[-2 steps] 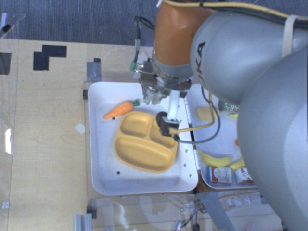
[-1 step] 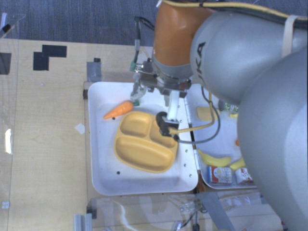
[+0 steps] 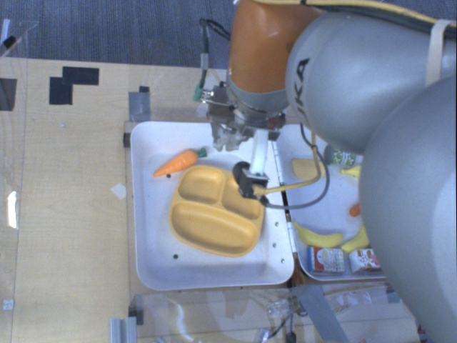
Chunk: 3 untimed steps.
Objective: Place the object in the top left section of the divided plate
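A yellow divided plate lies in the left white bin, with two small sections at its far side and one large section near me. A toy carrot rests on the bin floor just off the plate's top left corner, leafy end pointing right. My gripper hangs over the bin's far edge, right of the carrot's green end and above the plate's far rim. Nothing can be made out in it. A black cable fitting on the arm hides part of the plate's top right section.
The right bin holds a banana, a pale yellow wedge, two small packets, and a small orange item. The big grey arm covers most of that bin. Bare wooden bench stretches to the left.
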### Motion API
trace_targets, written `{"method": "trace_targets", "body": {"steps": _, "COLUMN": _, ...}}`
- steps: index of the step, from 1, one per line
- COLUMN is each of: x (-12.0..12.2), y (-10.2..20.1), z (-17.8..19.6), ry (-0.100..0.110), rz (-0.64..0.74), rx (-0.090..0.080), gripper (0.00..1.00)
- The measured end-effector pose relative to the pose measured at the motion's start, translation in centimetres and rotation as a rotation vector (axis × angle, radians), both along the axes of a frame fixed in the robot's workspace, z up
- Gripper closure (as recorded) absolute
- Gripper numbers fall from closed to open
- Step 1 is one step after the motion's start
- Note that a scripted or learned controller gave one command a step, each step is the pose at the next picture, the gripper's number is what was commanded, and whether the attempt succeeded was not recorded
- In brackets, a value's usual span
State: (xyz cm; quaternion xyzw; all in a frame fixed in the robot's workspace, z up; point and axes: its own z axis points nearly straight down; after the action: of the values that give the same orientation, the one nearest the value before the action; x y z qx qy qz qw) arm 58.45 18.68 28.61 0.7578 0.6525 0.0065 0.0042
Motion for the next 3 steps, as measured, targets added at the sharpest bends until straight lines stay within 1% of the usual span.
{"method": "trace_targets", "body": {"steps": 1, "x": -4.7, "y": 1.9, "z": -9.6, "ry": 0.015, "rz": 0.012, "rx": -0.001, "gripper": 1.00}}
{"method": "trace_targets", "body": {"steps": 2, "x": -9.6, "y": 0.7, "z": -3.3, "ry": 0.011, "rz": 0.253, "rx": -0.002, "gripper": 1.00}}
{"method": "trace_targets", "body": {"steps": 3, "x": -9.7, "y": -0.4, "z": 6.4, "ry": 0.008, "rz": -0.183, "rx": 0.003, "gripper": 1.00}}
